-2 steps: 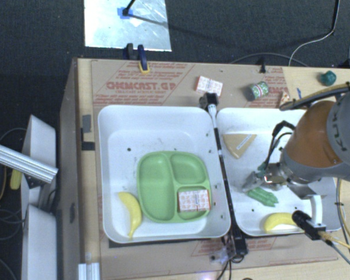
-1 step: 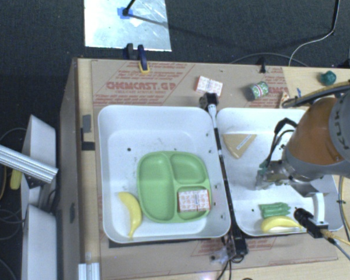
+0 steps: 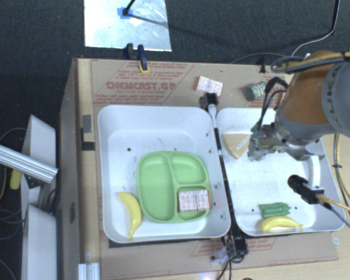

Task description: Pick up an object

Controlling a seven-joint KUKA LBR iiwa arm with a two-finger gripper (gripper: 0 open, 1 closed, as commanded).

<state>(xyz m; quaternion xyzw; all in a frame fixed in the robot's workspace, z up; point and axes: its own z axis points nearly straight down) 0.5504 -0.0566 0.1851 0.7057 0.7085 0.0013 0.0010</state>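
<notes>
Gripper (image 3: 259,149) closure: you cannot tell it from this view, since the wrist housing covers the working end.

Items follow from your left.

Left bin (image 3: 157,127): a yellow banana (image 3: 131,213) lies along the lower left wall, just beside a green divided plate (image 3: 169,182). A red-and-white printed packet (image 3: 193,200) sits in the plate's lower right compartment.

Cardboard sheet (image 3: 134,86) above the bins: you find a second small packet (image 3: 209,86) and, further right, a small green-and-white can (image 3: 256,90).

Right bin (image 3: 251,185): a pale wedge (image 3: 235,142), the candidate nearest the tool, lies flat on the floor in the upper left corner, close to the wall shared with the left bin. The gripper stands low just to the right of it; you cannot tell whether the two touch. The grey arm (image 3: 341,98), with its orange band (image 3: 306,92), enters from the right. Near the lower wall a green block (image 3: 274,209) lies just above a second banana (image 3: 280,224), apparently touching it.
</notes>
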